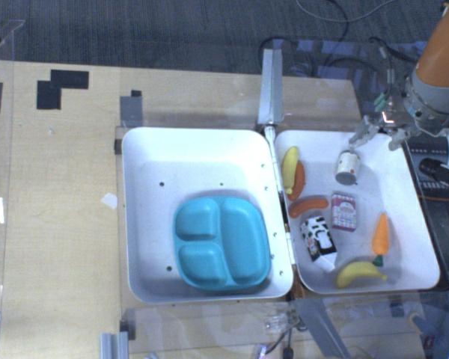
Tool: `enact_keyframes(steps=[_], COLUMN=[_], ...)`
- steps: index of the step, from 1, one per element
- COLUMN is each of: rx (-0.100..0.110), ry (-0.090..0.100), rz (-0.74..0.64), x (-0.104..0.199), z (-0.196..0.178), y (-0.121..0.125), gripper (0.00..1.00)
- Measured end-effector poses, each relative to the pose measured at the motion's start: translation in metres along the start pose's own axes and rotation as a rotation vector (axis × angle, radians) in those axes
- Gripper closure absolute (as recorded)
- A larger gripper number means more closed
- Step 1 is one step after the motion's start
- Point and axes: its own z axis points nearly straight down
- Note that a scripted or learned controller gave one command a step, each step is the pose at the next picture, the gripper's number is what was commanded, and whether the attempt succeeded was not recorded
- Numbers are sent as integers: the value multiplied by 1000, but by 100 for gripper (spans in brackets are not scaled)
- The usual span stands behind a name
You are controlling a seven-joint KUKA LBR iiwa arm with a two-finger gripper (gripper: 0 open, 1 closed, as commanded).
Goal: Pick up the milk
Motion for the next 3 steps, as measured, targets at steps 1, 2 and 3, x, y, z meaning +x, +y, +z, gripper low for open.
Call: enact_keyframes(steps=[1,2,3], rx=[1,2,17], ry=[0,1,1], rz=[38,469,211], x=[9,53,56], z=[81,126,126], y=[10,-44,-11], gripper=[0,0,0])
